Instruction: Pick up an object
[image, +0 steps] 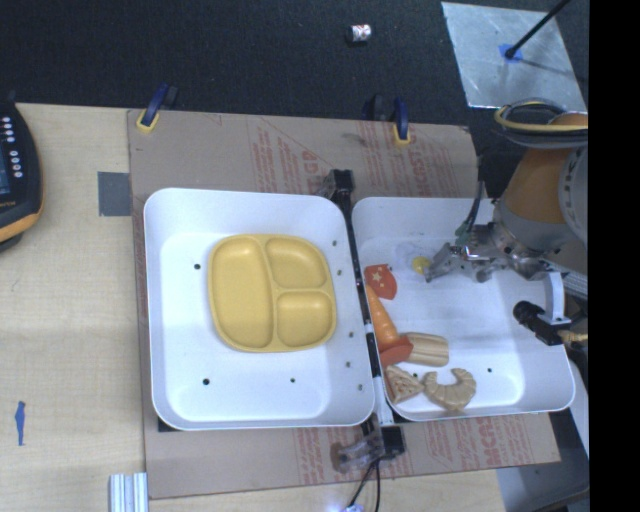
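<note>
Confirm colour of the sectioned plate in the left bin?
Yellow: the three-compartment plastic plate, clearest in the camera view.

One fixed cam, mounted above the bench (70, 330), aimed down at a slant. Both white bins are framed whole: left bin (180, 400) approx. at centre, right bin (500, 395) toward the right edge. The cardboard sheet (250, 150) under the bins is taken in almost fully, w/ dark floor (200, 50) seen along the top, so the far side lies at the top of the frame. Mid distance is kept; small items are resolved only roughly. The arm (540, 190) is cut off by the right edge.
</note>
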